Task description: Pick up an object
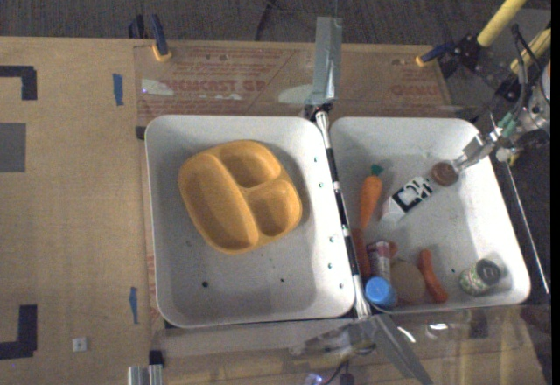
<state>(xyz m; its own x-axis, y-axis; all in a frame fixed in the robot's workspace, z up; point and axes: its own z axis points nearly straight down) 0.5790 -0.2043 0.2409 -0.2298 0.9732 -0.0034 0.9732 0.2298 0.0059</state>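
The arm (535,116) is cut off by the right edge so that little beyond its wrist shows, the print on the small black-and-white box (412,194) is too small to read, and the blue-capped bottle (380,280) partly hides the items beside it.

The right bin (490,226) had bare floor along its far and right parts, while a carrot (370,196), a small box (412,193), a blue-capped bottle (380,285) and a sausage (431,276) crowded its left and near side. In the left bin (175,287) a yellow divided plate (240,195) took the middle, leaving open floor along the near edge.
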